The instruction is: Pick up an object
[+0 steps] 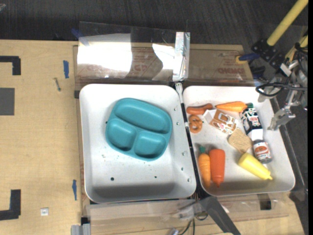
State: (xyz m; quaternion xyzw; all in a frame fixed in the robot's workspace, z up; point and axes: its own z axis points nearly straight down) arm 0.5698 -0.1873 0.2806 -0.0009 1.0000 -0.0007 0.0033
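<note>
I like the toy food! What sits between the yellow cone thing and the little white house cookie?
In the camera view, a tan bread slice lies between the yellow cone and the white house-shaped cookie.

A divided plate [139, 128] lies in the left bin [93, 180]; toy foods [217, 166] in the right bin [288, 177].

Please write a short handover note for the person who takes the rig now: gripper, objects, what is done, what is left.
Gripper: at the right bin's right rim, nothing seen between its fingers.
Right bin holds the toys: carrots, yellow cone, small bottle, bread slice.
Left bin: teal divided plate.
Done: nothing lifted.
Left: pick up an object.
</note>
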